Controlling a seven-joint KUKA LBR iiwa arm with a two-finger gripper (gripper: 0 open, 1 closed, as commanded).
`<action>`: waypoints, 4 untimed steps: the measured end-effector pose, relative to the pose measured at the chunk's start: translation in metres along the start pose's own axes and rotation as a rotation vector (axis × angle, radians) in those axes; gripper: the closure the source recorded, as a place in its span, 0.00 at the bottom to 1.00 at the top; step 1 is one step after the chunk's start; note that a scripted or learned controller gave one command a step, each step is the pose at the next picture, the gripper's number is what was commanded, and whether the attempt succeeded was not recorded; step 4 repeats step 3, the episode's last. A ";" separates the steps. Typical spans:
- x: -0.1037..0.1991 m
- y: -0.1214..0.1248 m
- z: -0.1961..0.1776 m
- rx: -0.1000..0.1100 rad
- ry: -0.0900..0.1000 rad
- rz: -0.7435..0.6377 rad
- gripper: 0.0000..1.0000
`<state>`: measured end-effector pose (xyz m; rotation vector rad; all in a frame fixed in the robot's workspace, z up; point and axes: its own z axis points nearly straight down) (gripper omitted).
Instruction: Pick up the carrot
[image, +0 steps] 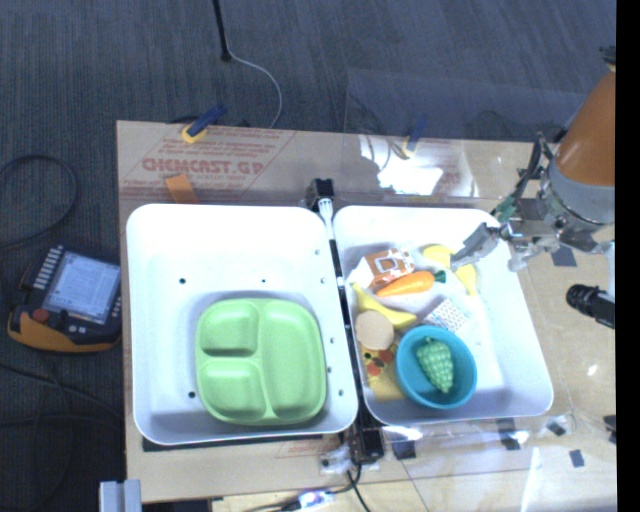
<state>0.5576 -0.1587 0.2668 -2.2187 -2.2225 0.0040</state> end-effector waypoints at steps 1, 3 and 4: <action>0.000 0.050 0.105 0.010 0.002 -0.030 0.00; 0.028 0.047 0.164 -0.002 -0.003 -0.066 1.00; 0.028 0.047 0.164 -0.002 -0.003 -0.066 1.00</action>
